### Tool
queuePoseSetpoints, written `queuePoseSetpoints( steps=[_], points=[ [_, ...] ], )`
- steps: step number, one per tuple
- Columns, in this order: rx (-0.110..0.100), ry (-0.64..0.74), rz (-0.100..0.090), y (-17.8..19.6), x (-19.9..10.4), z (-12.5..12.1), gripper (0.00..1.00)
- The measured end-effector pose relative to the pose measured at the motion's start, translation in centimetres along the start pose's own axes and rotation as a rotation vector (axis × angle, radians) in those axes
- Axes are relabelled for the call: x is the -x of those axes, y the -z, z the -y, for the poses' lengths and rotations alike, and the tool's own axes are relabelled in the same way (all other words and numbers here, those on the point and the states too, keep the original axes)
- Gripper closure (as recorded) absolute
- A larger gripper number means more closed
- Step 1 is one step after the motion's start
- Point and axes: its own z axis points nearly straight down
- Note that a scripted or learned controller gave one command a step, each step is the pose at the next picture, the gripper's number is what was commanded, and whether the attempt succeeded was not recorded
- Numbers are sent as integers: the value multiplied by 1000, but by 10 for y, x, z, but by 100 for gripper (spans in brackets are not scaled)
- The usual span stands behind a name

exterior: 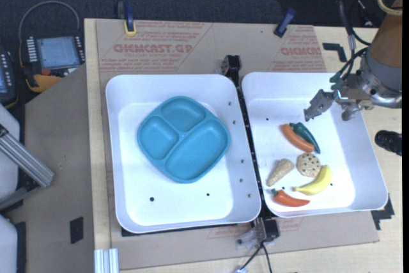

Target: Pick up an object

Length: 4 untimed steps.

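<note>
1. Five small food items lie crowded in the right bin [358, 137], all below and to the left of the gripper [332, 105]: a red chili pepper [291, 199] farthest from it at the bin's front wall, then a yellow banana [317, 182], a tan piece [280, 171], a speckled cookie [308, 164], and nearest, an orange carrot with a green top [300, 135].
2. Risk, as I judge it: the cookie, banana and tan piece sit nearly touching, so a descent there could push one aside or pinch two at once. The chili lies against the wall, which could block a finger.
3. The carrot lies slanted; fingers closing along its length instead of across could slip off.
4. The gripper hangs above the bin's back part, just up and right of the carrot, released, its two fingers spread wide, grasping and touching nothing.
5. Far to the gripper's left, a blue divided plate [184, 139] rests in the left bin [121, 156].
</note>
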Motion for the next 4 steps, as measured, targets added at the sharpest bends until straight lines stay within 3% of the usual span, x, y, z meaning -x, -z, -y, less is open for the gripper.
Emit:
queuePoseSetpoints(
  steps=[1, 4],
  points=[
    [12, 3, 2, 6, 0, -2, 0],
    [6, 1, 0, -143, 13, 3, 0]
  ],
)
